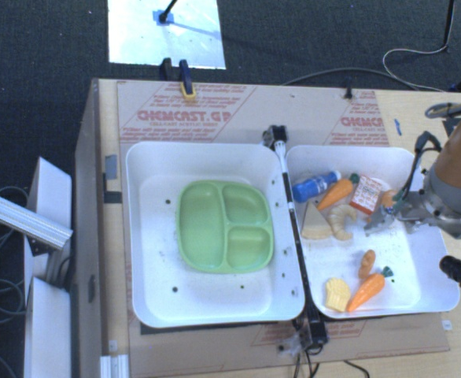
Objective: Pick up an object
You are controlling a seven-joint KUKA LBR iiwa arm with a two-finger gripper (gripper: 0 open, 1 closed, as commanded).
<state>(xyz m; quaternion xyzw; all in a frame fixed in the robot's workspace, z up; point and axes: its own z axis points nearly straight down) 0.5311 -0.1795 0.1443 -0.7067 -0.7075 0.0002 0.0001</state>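
The right-hand shallow white bin [431, 294] holds a small clutter of toy food. Along its far side lie a blue plastic bottle with a white cap [315, 185], an orange plastic carrot [337, 194] slanting just beside the bottle, and a small red-and-white carton [367, 194] close to the carrot's leafy end. Nearer the middle sit a pale beige wedge like a slice of cheese or bread [317, 223] and a light tan lumpy piece [342, 225] touching it. Towards the near edge are a small orange piece [367, 261], a second orange carrot with a green top [370, 289] and a yellow ridged chip-like piece [337, 294] just beside that carrot.

The two-finger gripper [384, 213] hangs low over this bin's right half, near the carton; whether it is open or closed cannot be told, and nothing can be seen held in it. The grey arm [455, 183] enters from the right.

The left-hand white bin [156, 305] contains a light green compartmented plastic tray [224, 225], lying flat in its middle
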